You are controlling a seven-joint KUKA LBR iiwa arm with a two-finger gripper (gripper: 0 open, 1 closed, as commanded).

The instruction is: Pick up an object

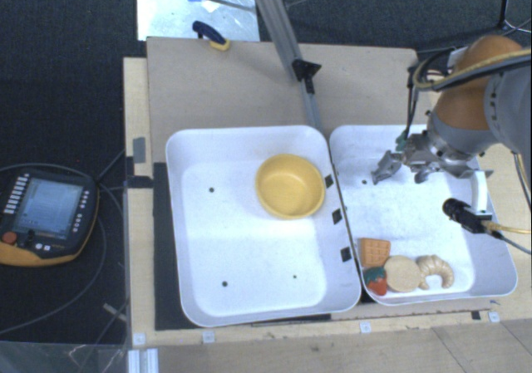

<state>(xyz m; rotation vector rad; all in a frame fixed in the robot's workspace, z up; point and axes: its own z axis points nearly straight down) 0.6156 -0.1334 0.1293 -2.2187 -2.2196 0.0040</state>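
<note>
My gripper (387, 169) hangs over the upper middle of the right bin (416, 207), with its fingers apart and nothing between them. The arm comes in from the right, its orange band just above the wrist. Far below the gripper, in the bin's near corner, lie an orange waffle-like square (375, 250), a small red and green piece (376, 282), a round tan cookie (402, 273) and a pale croissant (437, 270). A yellow bowl (289, 185) sits upright in the left bin (241, 263), near its upper right.
A grey pole (283, 26) slants across the board behind the bins and ends at a black clamp. A black cable connector (459, 213) hangs at the right bin's right side. A teach pendant (46, 213) lies on the floor at left.
</note>
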